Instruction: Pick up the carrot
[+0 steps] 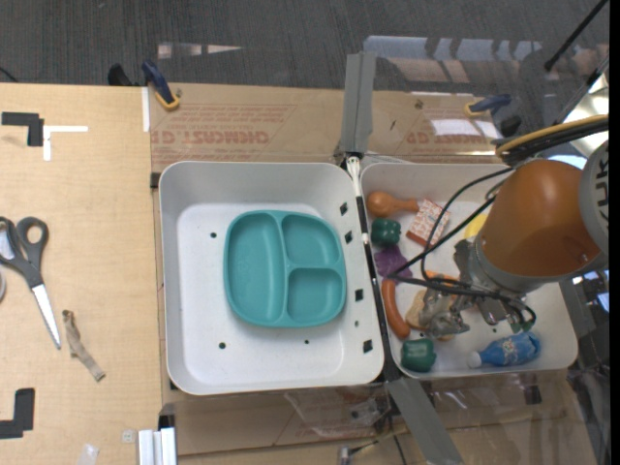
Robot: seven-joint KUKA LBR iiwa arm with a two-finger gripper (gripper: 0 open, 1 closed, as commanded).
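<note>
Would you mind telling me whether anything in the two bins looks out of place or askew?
Nothing looks spilled or damaged. The teal divided plate lies flat in the left white bin; the toys, including the orange carrot, lie jumbled in the right white bin beneath the claw.

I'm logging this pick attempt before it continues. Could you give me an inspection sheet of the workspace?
Surface: two white bins side by side, left bin and right bin, on a bench.
Job's things: carrot lying along the right bin's left side.
Clutter: teal divided plate in the left bin; green toy, blue toy, purple toy in the right bin.
Grippers: pincer low over the right bin beside the carrot.
Cables: black cables along the arm.
Surroundings: scissors on the bench at left.
</note>
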